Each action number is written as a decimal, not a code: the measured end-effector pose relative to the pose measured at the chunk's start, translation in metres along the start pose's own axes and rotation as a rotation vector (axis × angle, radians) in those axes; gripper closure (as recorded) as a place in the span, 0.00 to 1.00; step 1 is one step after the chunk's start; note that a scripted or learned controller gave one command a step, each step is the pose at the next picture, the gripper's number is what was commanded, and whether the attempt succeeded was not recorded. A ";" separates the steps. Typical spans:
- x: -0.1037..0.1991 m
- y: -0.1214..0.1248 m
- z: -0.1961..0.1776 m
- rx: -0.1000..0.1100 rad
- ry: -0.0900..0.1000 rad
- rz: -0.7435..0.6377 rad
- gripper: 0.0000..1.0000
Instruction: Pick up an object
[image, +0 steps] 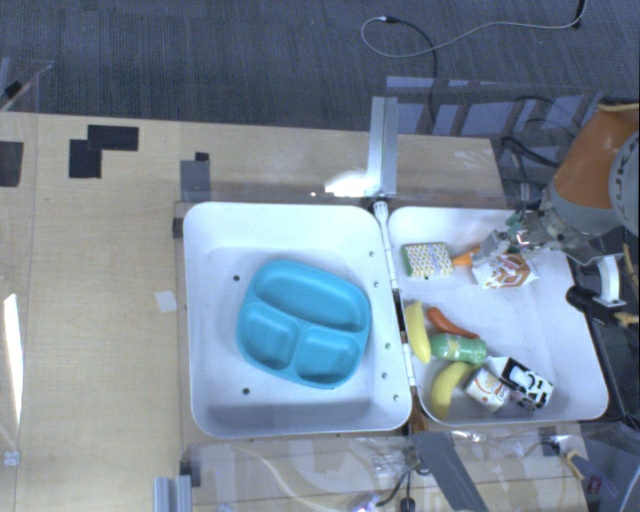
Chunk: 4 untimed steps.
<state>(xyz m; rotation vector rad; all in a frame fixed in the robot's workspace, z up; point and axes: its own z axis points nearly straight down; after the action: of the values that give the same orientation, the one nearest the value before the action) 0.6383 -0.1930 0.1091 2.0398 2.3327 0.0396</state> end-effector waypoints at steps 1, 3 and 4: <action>0.000 0.000 0.000 0.000 0.000 0.000 0.00; -0.010 -0.019 -0.021 0.039 0.021 -0.385 0.00; -0.004 0.010 0.023 0.058 0.027 -0.296 0.00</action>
<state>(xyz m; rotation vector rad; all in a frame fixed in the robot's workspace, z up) 0.6494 -0.1961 0.0866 1.7032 2.6541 -0.0107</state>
